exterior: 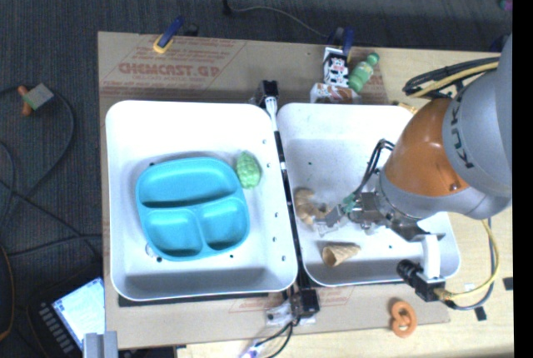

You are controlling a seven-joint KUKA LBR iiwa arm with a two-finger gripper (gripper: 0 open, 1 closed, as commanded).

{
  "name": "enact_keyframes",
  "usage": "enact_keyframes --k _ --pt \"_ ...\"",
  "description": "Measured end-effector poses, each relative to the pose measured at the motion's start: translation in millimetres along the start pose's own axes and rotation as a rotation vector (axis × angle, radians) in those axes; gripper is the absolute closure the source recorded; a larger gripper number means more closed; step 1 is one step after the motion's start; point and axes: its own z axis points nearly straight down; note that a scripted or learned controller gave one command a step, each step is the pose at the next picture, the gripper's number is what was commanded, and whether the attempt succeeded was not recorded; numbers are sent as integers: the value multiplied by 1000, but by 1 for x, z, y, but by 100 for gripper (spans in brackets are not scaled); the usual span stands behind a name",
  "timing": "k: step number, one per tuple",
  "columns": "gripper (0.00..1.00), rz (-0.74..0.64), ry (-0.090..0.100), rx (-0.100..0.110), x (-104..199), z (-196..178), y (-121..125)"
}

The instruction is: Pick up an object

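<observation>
gripper (pixel 340 213) low in right bin (pixel 333 140) | cannot tell its grip | go slow, center over tan shell (pixel 305 205)

Fixed overhead cam, slanted down on both bins (pixel 200 111).

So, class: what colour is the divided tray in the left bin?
Light blue; the divided tray shows best in the camera view, looking down on the left bin.

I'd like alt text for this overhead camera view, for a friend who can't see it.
A grey and orange robot arm reaches from the right into the right-hand white bin, its gripper low beside a tan shell-like object, with a small cone nearby. The left bin holds a blue divided tray and a green ball.
</observation>
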Motion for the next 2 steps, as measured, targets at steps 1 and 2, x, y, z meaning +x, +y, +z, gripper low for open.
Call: enact_keyframes --k 1,2 --pt "0 0 0 0 -3 6 0" --pt "0 -1 1 0 -5 5 0"
